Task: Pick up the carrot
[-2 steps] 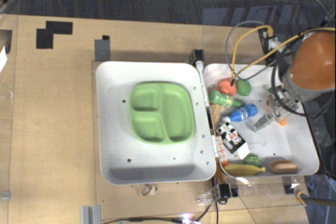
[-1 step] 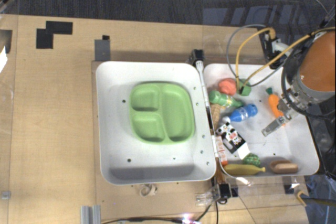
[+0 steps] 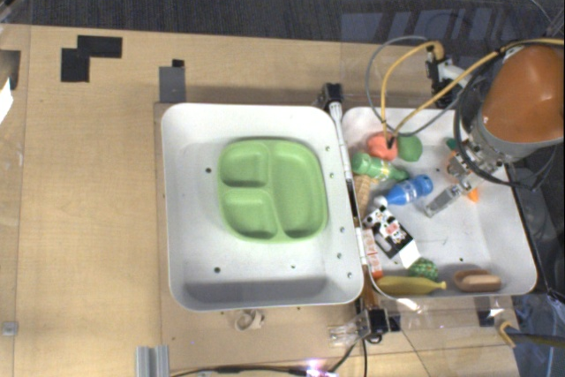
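**Orange sliver lying close under the arm**

Orange is showing in two places in the right bin (image 3: 521, 234). The small bright piece (image 3: 470, 194) just beside the hand (image 3: 444, 199) is looking most like the carrot, though it is too small to be sure. The arm (image 3: 521, 101) is hanging over the bin's far right part, with the hand reaching down toward the bin floor. Whether the hand is open or closed I cannot tell, and nothing is showing plainly in its grip.

The risks are lying close by. A blue bottle (image 3: 413, 190) is sitting just left of the hand, so the hand could be nudging or catching that instead. A pinkish-orange toy (image 3: 381, 143) further left could be drawing a mistaken grasp. The carrot, being so slight and flat, could be slipping aside as the hand is closing.
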Robot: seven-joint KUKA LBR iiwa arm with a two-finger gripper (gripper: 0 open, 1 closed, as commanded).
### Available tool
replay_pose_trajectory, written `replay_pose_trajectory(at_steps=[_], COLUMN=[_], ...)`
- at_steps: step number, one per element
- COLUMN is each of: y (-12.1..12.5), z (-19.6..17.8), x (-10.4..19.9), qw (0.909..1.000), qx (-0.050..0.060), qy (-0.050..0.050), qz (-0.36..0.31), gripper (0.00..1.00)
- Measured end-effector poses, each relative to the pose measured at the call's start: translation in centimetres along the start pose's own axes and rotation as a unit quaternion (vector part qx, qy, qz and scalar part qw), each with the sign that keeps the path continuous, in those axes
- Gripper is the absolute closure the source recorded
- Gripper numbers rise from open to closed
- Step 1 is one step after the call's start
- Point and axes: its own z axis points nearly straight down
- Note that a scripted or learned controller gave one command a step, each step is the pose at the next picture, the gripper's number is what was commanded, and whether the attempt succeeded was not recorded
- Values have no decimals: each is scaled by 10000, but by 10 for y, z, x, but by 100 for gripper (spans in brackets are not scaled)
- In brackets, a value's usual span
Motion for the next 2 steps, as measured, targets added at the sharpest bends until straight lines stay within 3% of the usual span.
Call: replay_pose_trajectory(at_steps=[1,2], y=[-1,-46], z=[-84,-66], x=[7,30], qw=[9997,9998], qx=[17,-7], qy=[34,-7], qz=[227,-203], gripper=[0,0])
